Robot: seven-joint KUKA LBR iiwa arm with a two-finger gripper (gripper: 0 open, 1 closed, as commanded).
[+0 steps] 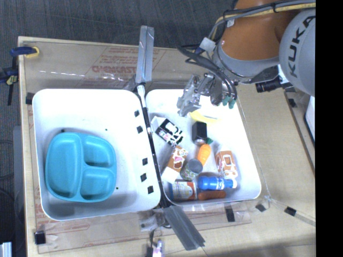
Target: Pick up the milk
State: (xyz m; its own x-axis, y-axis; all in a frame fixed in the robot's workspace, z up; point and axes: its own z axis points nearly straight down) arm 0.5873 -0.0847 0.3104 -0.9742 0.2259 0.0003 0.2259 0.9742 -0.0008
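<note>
The tool (187,101) hangs over the right bin's (249,143) far end, its grasp state unclear, holding nothing visible.

A pale wooden bench (278,143) stood on dark grey carpet (80,9). A blue clamp (21,51) gripped its far left corner. Light fell evenly.

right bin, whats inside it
The right bin holds a jumble: a black-and-white carton, an orange carrot-like piece, a blue bottle, small cartons and a can. Whatever lies beneath the pile is covered. The end effector hovers above it.
</note>
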